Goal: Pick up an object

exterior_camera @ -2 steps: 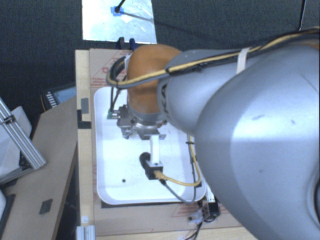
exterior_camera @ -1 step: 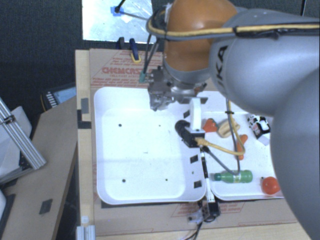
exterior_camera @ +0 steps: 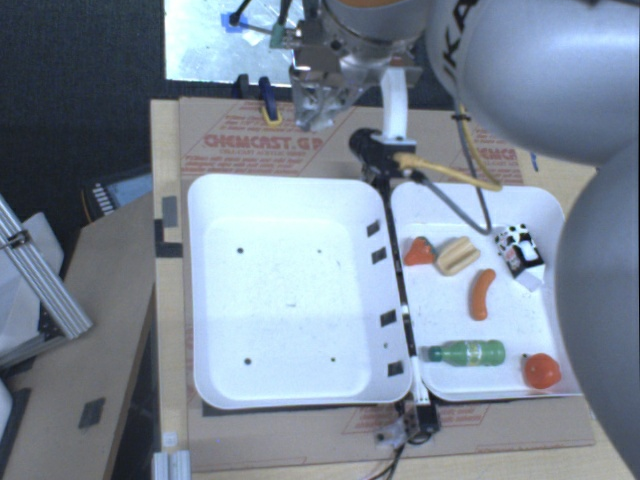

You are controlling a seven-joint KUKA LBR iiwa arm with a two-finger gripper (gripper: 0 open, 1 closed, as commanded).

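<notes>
The arm (exterior_camera: 560, 58) loomed nearest — its gripper (exterior_camera: 318, 103), grip state indeterminate, hung beyond the bins, the sausage (exterior_camera: 481, 294) well apart toward the camera.

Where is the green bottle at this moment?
The green bottle lies on its side in the right bin, near the bin's front edge, between the bins' divider and the tomato, below the sausage.

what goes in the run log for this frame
gripper: raised behind bins, nothing visibly held | right bin: bottle, sausage, tomato
</notes>
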